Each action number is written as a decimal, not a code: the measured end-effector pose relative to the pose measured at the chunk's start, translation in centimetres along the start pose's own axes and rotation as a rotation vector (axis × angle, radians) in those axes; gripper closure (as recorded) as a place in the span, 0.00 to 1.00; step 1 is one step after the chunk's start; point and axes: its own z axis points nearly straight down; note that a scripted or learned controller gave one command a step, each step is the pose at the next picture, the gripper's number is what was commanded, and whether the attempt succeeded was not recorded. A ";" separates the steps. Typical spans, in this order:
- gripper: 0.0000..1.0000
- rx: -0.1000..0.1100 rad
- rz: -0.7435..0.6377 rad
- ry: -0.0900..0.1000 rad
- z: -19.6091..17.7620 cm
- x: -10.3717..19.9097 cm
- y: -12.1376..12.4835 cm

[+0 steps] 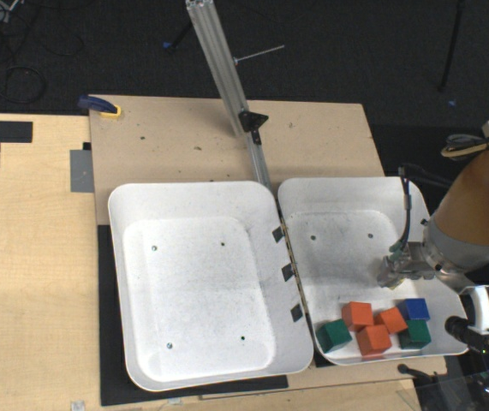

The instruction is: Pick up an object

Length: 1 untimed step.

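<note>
Several small blocks lie clustered at the front of the right bin (338,204): an orange block (357,313), a second orange block (392,319) and a third (374,340), a green block (334,334), another green block (414,335) and a blue block (415,308). My gripper (396,270) hangs low over the bin's right side, just behind the cluster and above the blue block. The arm's orange band (475,199) rises to its right. Nothing is visibly held.
The left bin (197,285) sits beside the right one, with black clips (287,272) along the shared rim. A slanted aluminium rail (227,75) stands behind the bins. A blue and yellow clamp (100,106) lies at the bench's back left corner.
</note>
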 end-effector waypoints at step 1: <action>1.00 0.015 -0.012 0.009 -4.7 0.8 0.0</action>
